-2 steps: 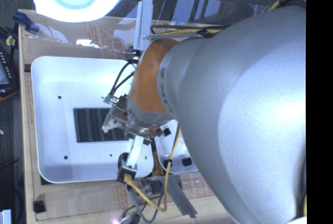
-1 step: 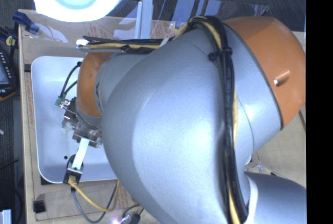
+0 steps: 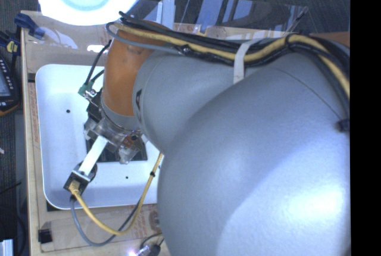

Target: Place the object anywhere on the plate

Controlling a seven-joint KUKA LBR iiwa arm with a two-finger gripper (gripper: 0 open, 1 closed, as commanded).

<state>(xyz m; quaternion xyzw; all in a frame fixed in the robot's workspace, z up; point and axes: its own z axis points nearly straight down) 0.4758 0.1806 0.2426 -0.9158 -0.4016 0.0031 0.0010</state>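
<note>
The grey arm point(image 3: 250, 147) covers the frame from twelve through six o'clock. At nine o'clock lies a white bin point(image 3: 50, 130). Over its middle hangs the gripper point(image 3: 113, 150); I cannot tell its state. The object and plate cannot be made out.

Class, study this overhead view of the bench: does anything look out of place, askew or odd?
Nothing looks spilled or damaged. The oddity is the view itself: the grey arm looms so close that it covers most of the bench. Its orange band and wrist hang over the left white bin. A yellow cable loops off the bin's front edge.
</note>
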